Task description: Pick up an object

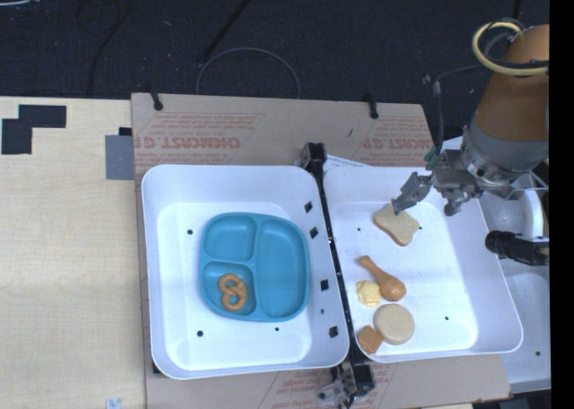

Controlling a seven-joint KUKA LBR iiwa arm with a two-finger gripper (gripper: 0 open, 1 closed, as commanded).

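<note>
A cardboard-topped bench (269,134) bears two white bins under dark floor. The left bin (170,219) holds a blue tray (269,264) with a pretzel (233,291). In the right bin (466,308), the gripper (408,201) grasps the bread slice (397,225); a drumstick (382,279) lies at six o'clock from it.

A dark carpeted floor (269,21) strewn with cables (247,62) lies behind a pale wooden bench (63,255).
</note>
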